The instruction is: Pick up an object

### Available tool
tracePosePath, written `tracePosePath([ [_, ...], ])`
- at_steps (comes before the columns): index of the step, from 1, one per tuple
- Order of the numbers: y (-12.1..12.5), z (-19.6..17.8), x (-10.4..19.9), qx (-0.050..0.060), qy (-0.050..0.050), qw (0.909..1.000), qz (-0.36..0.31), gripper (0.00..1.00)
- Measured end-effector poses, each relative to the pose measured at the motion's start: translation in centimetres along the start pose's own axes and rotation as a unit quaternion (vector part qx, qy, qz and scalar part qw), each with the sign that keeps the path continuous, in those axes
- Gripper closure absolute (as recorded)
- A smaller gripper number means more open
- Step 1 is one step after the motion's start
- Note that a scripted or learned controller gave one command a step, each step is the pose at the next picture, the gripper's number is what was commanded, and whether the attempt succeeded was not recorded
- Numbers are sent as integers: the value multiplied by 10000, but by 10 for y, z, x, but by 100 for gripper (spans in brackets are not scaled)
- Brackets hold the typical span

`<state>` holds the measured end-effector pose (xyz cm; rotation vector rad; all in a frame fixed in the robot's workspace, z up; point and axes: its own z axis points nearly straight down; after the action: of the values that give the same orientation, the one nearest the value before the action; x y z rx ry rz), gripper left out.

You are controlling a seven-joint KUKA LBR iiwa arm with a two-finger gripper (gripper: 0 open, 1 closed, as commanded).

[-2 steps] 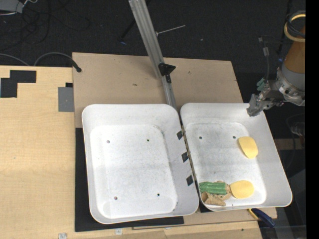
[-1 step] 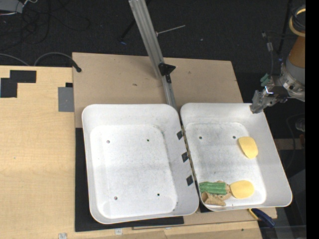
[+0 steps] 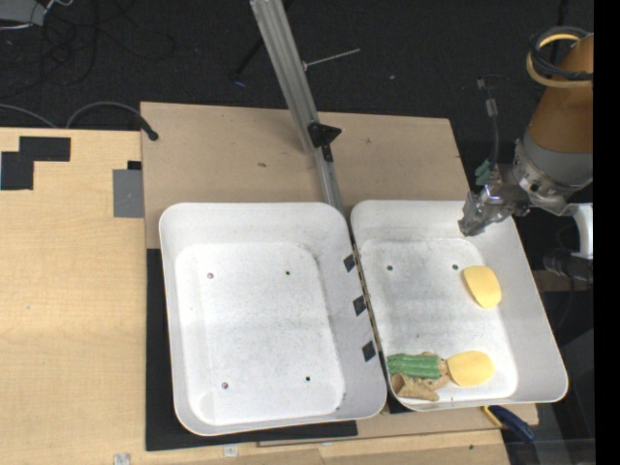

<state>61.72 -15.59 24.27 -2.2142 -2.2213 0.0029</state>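
Bins sit side by side on the surface (image 3: 407, 153), the left bin (image 3: 254, 313) beside the right bin (image 3: 450, 298), their inner rims touching along a seam marked by small black clips. The hand (image 3: 477, 219) hangs over the right bin's far right corner, just inside the far rim, with nothing visible between its tips; it is small and dark against the white, so whether it is spread or closed cannot be told. The arm (image 3: 560, 114) behind it is cut off by the picture's right edge, its orange band partly out of view. A yellow oval piece (image 3: 481, 286) lies near the right bin's right wall, apart from the hand and closer to the viewer. At the near rim a second yellow piece (image 3: 471, 367) rests just beside a green object (image 3: 415, 364), which touches a tan object (image 3: 419, 387) tucked against the near left corner; the shapes of these two are hard to make out. A slanted metal rail (image 3: 294, 85) runs from the top of the picture down to the far end of the seam.
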Motion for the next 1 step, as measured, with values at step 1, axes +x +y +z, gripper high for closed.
tracePosePath([
  [1,-16,13,49,3,2,10000,-2,100],
])
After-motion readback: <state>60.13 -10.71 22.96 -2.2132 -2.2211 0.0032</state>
